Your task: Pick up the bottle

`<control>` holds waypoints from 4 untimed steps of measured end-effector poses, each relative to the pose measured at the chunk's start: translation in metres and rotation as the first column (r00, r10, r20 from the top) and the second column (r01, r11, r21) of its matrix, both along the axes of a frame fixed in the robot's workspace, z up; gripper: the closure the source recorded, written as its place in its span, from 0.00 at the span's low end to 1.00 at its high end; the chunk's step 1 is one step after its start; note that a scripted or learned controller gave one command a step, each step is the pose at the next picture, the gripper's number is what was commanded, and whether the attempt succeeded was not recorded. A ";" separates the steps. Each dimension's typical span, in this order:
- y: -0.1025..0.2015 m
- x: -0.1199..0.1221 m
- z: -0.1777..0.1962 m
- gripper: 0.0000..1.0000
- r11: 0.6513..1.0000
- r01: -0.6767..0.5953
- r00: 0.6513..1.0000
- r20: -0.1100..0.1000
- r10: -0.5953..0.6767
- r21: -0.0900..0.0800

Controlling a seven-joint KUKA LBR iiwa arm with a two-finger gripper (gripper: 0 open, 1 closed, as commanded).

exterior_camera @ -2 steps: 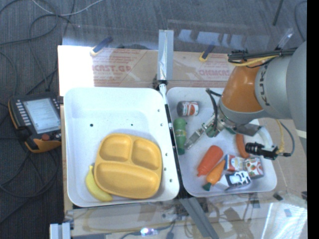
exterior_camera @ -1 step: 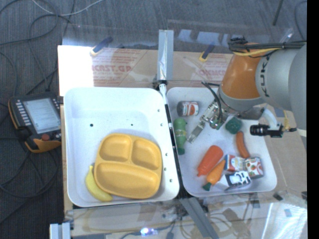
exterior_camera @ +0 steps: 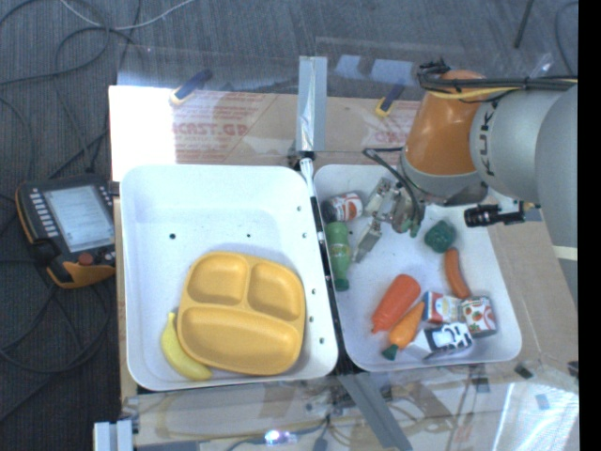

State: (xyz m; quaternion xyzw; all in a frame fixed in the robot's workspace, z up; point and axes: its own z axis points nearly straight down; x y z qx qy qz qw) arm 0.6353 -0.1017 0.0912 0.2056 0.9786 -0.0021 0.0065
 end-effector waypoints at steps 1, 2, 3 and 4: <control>-0.018 -0.071 0.000 0.00 0.999 -0.051 0.999 0.004 0.051 0.002; -0.017 -0.067 0.012 1.00 0.999 -0.050 0.999 0.014 0.050 0.004; -0.016 -0.067 0.012 0.00 0.999 -0.051 0.999 0.014 0.051 0.005; -0.065 -0.013 0.074 0.00 0.990 -0.143 0.990 -0.008 0.143 0.004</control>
